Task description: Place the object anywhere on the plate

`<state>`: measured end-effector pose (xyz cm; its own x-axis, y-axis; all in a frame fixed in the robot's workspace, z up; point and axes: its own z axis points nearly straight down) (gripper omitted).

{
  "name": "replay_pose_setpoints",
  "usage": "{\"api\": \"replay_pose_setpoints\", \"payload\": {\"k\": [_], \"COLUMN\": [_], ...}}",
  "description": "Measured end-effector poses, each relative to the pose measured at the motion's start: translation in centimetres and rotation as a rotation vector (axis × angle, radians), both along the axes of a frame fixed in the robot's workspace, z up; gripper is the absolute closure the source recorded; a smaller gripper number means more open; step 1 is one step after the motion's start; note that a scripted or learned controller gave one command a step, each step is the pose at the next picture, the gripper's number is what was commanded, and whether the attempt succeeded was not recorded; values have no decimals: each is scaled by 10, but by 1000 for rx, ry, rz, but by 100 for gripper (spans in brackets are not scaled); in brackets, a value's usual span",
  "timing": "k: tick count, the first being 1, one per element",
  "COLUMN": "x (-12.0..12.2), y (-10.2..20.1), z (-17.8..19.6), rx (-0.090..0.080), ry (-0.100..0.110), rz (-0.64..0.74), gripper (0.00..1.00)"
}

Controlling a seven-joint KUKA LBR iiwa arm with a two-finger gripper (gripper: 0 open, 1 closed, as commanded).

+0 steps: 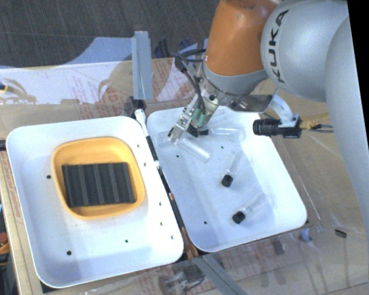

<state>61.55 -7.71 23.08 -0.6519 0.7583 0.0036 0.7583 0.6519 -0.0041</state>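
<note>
Brown table (pixel 81 100) carries two shallow white bins side by side, their inner rims nearly touching along a dark seam. On the left bin (pixel 42 254) sits a yellow plate (pixel 92 150) with a dark ribbed insert; bare white floor rings it on every side, broadest toward the near rim. On the right bin (pixel 204 233) lie several clear tubes: one with a black cap (pixel 230 174) near the middle, another with a black cap (pixel 247 209) closer to the near rim, and a clear tube (pixel 197 150) at the far end. The near left part of this bin lies open.

At the far left corner of the right bin the tool (pixel 181 131) hangs low, close to the seam between the bins and just beside the far clear tube. How far it is open cannot be told, nor whether it touches or holds the tube. Above it bulks the arm's orange band (pixel 236 32), covering the bin's far rim.
</note>
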Motion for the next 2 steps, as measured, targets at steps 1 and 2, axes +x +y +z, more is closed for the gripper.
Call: {"api": "replay_pose_setpoints", "payload": {"k": [1, 2], "x": [0, -14], "y": [-1, 29], "z": [0, 17], "rx": [0, 0], "ry": [0, 1], "rz": [-1, -82], "gripper": [0, 0]}}
